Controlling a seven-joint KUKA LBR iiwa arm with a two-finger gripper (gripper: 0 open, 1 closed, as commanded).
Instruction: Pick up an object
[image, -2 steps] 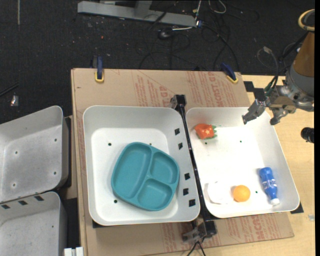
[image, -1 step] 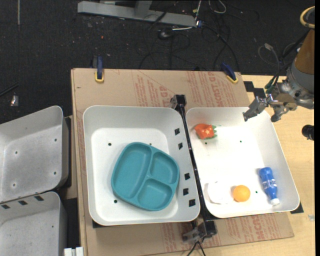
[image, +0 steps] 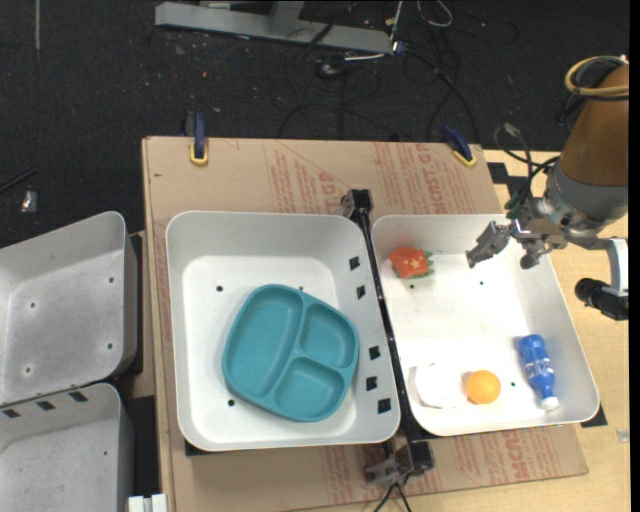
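Plate (image: 290, 352) in left bin (image: 190, 300), bottle (image: 537, 370), ball (image: 482, 386) (touching disc (image: 432, 385)) in right bin (image: 560, 300)

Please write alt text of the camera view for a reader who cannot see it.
The gripper hovers open over the right bin, which holds a strawberry, an orange and a blue bottle. The left bin holds a teal divided plate.

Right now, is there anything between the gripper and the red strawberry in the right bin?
Nothing visible. The gripper hangs over the right bin, with bare white floor between it and the strawberry.
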